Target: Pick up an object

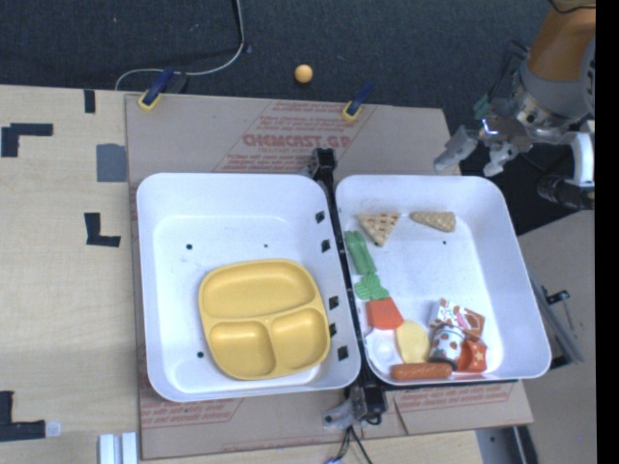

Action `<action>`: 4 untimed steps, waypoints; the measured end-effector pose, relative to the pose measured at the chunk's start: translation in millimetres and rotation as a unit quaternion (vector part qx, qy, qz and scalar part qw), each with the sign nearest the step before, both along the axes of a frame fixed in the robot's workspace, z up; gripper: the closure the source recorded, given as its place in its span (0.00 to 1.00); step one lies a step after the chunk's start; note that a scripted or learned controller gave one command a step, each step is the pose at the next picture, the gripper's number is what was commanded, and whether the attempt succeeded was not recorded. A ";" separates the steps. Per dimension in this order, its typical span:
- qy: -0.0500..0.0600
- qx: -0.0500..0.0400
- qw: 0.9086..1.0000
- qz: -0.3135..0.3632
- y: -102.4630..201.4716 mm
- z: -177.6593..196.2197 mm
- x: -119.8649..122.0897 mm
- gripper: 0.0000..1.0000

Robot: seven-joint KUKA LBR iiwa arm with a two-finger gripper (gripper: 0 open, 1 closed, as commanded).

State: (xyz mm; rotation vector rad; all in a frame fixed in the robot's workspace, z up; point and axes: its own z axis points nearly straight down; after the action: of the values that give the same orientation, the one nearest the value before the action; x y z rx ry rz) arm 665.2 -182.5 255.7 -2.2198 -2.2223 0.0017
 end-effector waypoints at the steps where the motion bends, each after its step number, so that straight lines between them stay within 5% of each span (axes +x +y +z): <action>1: 0.005 0.003 1.000 0.003 90.4 -90.8 -28.0 0.00; 2: -0.001 -0.004 1.000 0.000 80.2 -170.2 3.3 0.00; 3: -0.009 -0.004 1.000 0.001 81.3 -150.2 7.5 1.00; 4: -0.007 -0.004 1.000 0.001 81.2 -152.6 6.1 0.00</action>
State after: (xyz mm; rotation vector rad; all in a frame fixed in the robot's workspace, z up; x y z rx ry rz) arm 671.3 -101.3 103.1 -2.2279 -2.2351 -0.0054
